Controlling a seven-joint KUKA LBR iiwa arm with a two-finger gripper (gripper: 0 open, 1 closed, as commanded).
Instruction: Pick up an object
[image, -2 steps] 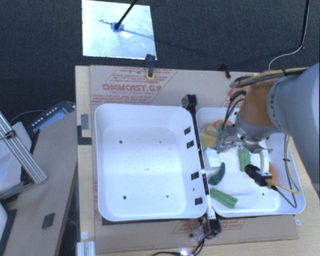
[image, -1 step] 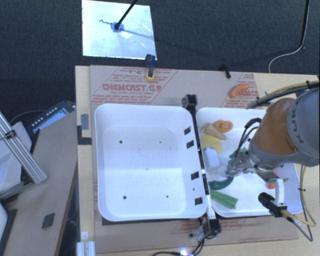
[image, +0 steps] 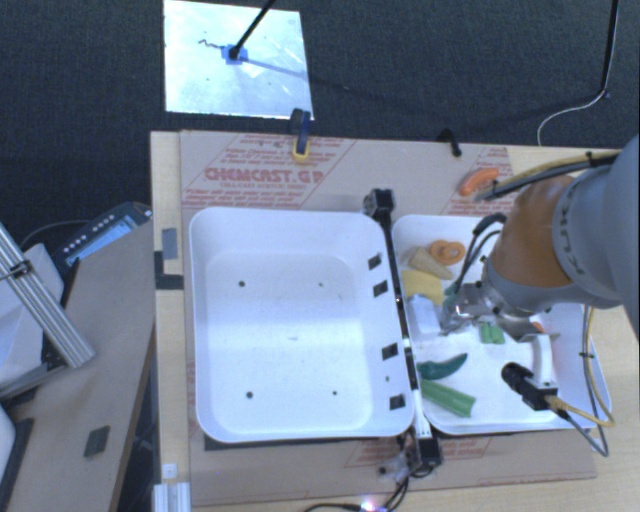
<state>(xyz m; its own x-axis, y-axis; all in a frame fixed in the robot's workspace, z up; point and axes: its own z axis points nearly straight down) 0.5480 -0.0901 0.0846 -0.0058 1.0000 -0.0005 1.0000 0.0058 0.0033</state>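
My gripper (image: 452, 312) hangs low over the left part of the right bin (image: 500, 415), under the grey arm with its orange band. Around it lie several small toys: an orange ring (image: 447, 251), a pale yellow piece (image: 428, 264), a yellow block (image: 423, 286), a small green block (image: 491, 333), a dark green curved piece (image: 443, 366) and a light green piece (image: 448, 398). The gripper sits just right of the yellow block and above the dark green piece. The wrist hides its fingertips, and I see no object between them.
The left bin (image: 290, 330) lies beside the right one, with black clips along the divider (image: 388, 290). An orange object (image: 478, 181) rests on the bench behind the right bin. A black part with cables (image: 530, 388) hangs off the arm over the right bin's front.
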